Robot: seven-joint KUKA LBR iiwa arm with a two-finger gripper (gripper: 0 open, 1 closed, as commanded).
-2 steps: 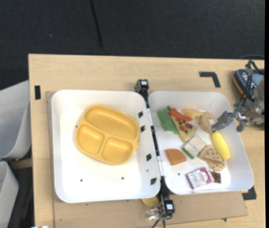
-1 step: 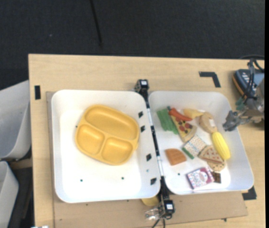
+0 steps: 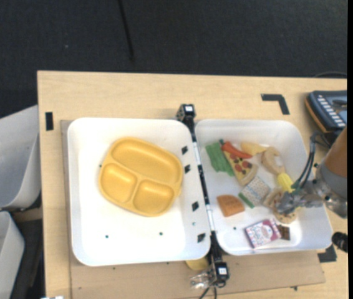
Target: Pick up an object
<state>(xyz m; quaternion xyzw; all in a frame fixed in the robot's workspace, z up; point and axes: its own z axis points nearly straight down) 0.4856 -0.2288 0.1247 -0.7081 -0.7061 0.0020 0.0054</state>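
You have two white bins side by side. The left bin holds one yellow divided plate with three compartments. The right bin holds a heap of toy food: a pizza slice, a green piece, an orange wedge, a yellow piece and a pink carton whose print is too blurred to read. The gripper sits low at that bin's right side, just above the carton; possibly touching something, but you cannot tell.

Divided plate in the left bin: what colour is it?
Yellow; the divided plate shows clearly in the camera view.
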